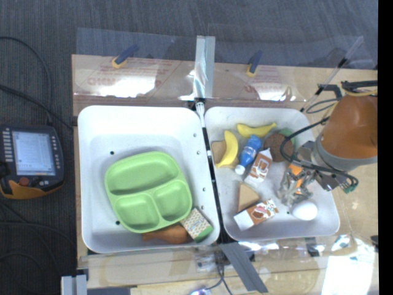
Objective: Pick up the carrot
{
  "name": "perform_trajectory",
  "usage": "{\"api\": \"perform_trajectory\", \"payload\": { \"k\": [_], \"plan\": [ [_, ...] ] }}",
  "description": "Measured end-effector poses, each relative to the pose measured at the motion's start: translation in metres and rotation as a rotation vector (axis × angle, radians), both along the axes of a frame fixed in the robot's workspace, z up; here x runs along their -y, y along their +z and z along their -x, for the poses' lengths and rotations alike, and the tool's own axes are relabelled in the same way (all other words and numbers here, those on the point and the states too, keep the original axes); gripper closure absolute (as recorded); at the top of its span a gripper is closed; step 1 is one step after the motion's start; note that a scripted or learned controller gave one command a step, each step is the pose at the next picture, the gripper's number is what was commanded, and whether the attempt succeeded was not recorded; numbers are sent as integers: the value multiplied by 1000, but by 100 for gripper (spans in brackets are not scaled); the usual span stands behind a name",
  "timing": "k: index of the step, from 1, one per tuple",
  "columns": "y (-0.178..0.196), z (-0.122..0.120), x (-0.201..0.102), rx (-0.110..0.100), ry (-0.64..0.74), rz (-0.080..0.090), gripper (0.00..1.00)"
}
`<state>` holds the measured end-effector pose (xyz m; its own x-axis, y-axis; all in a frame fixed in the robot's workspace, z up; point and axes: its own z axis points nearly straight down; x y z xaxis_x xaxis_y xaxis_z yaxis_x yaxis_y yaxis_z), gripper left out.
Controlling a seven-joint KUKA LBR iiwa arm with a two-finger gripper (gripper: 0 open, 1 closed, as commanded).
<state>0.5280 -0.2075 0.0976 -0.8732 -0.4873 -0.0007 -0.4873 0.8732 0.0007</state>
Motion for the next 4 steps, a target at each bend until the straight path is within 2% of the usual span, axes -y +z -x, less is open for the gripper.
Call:
{"api": "perform_trajectory", "payload": {
  "k": [1, 2, 3, 4],
  "plan": [
    [45, 8, -97, 5, 48, -2, 100],
    [88, -9, -205, 6, 19, -3, 100],
    [196, -15, -155, 12, 122, 3, 100],
    [289, -5, -91, 12, -18, 4, 100]
  ]
}}
